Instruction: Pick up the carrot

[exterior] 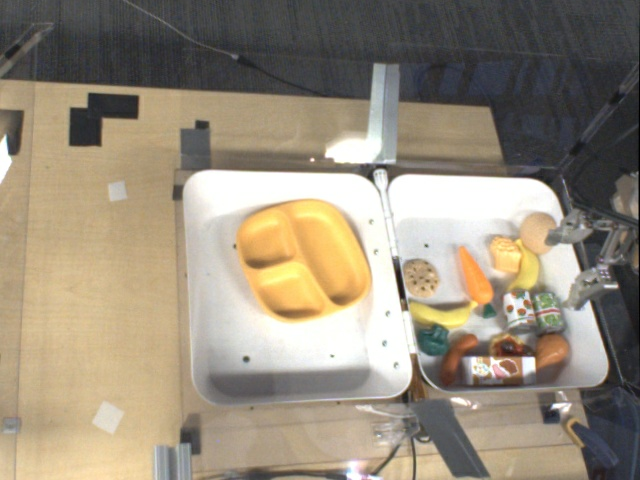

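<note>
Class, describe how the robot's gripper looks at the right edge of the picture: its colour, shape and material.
The two-finger gripper looks like pale grey metal: two short, blocky prongs pointing left over the rim of the right shallow white bin. Dark struts sit behind them; finer detail is too small to tell.

A light wood bench top (90, 298) is seen from above, with dark grey carpet-like flooring (300, 18) laid out behind its far edge. A thin cable (150, 13) is strung across that dark area. Black L-shaped marks (100, 116) are stuck near the bench's far left, and a couple of small pale tape squares (118, 191) are dotted on the wood. A metal bracket (384, 113) is fixed upright at the middle, with a bright glare spot (348, 150) thrown beside it.
</note>
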Motion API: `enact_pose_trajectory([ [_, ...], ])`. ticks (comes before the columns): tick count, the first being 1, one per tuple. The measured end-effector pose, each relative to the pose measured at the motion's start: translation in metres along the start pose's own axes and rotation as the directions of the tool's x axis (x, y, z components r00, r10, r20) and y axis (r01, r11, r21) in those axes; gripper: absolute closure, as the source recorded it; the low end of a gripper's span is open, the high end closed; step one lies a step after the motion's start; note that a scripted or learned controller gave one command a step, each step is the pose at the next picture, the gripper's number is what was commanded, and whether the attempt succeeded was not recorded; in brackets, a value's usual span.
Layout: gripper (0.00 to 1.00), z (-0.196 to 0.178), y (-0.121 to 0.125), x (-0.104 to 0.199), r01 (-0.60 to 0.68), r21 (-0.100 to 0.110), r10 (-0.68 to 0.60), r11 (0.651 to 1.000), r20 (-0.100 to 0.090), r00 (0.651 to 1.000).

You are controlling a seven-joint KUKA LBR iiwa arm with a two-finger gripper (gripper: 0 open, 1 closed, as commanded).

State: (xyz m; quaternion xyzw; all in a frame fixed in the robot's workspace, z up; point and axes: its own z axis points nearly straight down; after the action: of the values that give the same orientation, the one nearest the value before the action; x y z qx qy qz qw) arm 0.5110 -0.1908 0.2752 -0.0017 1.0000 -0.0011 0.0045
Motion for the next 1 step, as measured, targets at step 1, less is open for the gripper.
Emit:
enact_pose_trajectory([
  [1,0.00,0.1272,0.0195,0.0089,-0.125,-0.003,0.125,0.992,-0.010,0.992],
])
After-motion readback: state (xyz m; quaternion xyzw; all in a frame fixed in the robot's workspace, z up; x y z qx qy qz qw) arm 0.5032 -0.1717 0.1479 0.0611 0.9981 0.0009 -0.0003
